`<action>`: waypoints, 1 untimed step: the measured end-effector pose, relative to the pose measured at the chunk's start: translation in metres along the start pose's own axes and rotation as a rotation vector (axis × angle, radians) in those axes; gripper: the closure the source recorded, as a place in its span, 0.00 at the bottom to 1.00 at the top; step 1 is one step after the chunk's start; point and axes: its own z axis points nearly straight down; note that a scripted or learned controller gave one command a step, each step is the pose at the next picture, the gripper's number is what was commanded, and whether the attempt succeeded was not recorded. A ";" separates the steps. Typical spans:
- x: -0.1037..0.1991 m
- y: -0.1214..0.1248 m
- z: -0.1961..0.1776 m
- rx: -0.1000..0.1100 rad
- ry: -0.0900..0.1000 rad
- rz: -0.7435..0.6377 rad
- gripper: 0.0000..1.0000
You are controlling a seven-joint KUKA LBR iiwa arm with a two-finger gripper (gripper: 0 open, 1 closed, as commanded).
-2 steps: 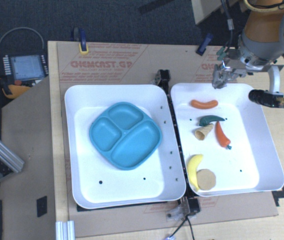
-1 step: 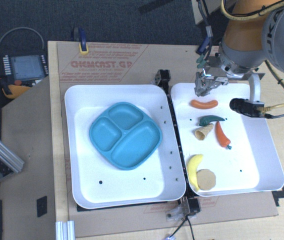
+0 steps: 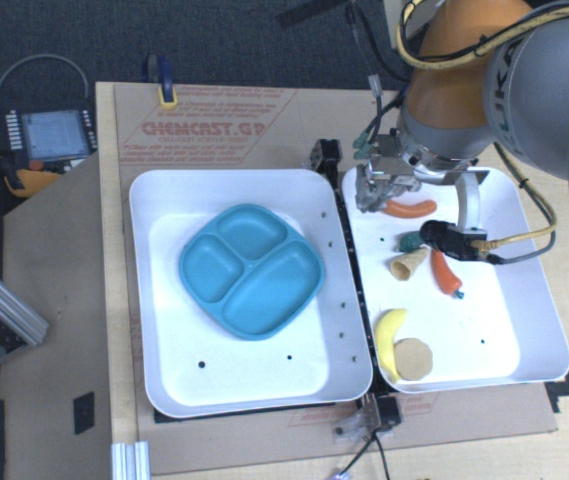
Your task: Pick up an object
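The claw (image 3: 376, 190) hangs over the far left corner of the right bin (image 3: 524, 358), just beside an orange sausage (image 3: 410, 208); whether it is clenched or released I cannot tell. A carrot (image 3: 447, 273), cone (image 3: 408, 264), banana (image 3: 388, 336) and cookie (image 3: 413, 358) lie nearer. The left bin (image 3: 164, 368) holds a blue plate (image 3: 252, 270).

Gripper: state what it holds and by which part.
Cannot be told. The gripper sits low beside the left end of the hot dog, but no grasp shows.
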 end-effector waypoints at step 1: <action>0.051 -0.018 0.008 0.000 0.000 0.000 1.00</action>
